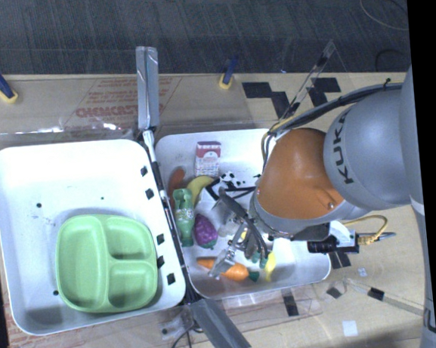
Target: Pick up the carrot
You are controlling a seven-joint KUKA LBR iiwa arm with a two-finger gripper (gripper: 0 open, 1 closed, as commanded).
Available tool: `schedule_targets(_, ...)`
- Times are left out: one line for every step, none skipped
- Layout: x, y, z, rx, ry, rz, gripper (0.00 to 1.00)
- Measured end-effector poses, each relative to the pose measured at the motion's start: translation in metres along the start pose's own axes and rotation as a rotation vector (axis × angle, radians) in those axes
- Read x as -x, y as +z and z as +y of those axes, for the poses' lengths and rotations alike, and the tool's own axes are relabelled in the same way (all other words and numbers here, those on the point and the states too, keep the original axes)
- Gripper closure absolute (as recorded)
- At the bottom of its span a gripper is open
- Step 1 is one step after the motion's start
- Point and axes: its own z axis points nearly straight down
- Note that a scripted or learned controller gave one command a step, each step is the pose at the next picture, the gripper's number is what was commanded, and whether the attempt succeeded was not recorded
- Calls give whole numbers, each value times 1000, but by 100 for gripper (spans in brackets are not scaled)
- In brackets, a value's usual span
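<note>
Reaching in from three o'clock, the gripper (237, 257) hangs low over the right bin (310, 275), placed so because the carrot (236, 271) lies right under it at the bin's six o'clock wall; whether its fingers are spread or pressed together I cannot tell. That carrot is a smooth orange taper, likely slippery plastic. Crowding it at eleven o'clock are a glossy purple vegetable (205, 230), a curved yellow banana (199, 186) and a green bottle (183, 210); the pale-green divided tray (104, 261) sits apart in the left bin (21, 179)

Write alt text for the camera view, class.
The end effector hangs over the carrot in the right bin, amid toy foods including a banana. The left bin holds a green tray.
</note>
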Motion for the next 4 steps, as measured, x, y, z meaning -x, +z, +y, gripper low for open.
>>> schedule_targets(1, -10, 1, 0, -5, -1, 100)
schedule_targets(1, -19, 2, 0, -10, -2, 100)
schedule_targets(1, -19, 2, 0, -11, -2, 0)
schedule_targets(10, 21, -17, 0, -200, 1, 0)
